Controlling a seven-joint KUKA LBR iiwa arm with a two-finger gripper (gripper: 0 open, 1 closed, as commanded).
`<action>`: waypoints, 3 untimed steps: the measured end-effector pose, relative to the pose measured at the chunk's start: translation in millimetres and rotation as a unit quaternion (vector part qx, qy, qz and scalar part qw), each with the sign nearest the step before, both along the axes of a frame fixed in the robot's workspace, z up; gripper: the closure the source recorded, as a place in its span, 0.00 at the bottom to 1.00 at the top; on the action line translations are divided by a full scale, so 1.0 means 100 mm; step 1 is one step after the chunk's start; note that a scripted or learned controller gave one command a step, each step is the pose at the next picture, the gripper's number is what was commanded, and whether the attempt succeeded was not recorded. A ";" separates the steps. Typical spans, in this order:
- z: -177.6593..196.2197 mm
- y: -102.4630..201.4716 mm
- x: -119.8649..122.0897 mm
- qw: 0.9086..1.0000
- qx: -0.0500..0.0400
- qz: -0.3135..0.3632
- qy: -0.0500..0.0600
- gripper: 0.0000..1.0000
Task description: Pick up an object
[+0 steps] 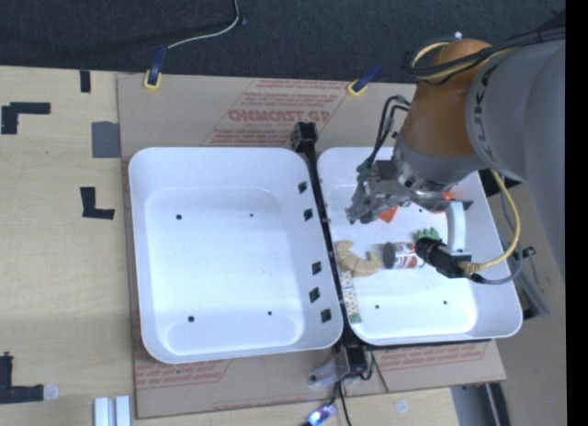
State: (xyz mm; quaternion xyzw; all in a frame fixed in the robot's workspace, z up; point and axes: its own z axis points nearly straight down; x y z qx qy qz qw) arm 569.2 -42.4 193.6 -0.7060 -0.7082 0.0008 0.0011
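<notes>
My gripper [366, 208] hangs low over the back left part of the right bin [413, 319], under the orange band of the arm. A small red piece [390, 215] lies just right of its tip. In front of it lie a tan, lumpy object [354, 259], a dark tube with a red and white label [402, 256] and a green piece [426, 234]. A white strip [455, 228] lies at the bin's right side. Nothing shows between the fingers.
The left bin [220, 250] stands beside the right one, split from it by a black divider [317, 231]. A yellow cable [496, 263] loops over the right bin's right side. The arm covers the bin's back right corner. Both bins rest on a cardboard sheet [266, 112].
</notes>
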 end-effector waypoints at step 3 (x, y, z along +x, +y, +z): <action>2.26 1.09 -0.65 1.000 0.000 0.000 -0.006 1.00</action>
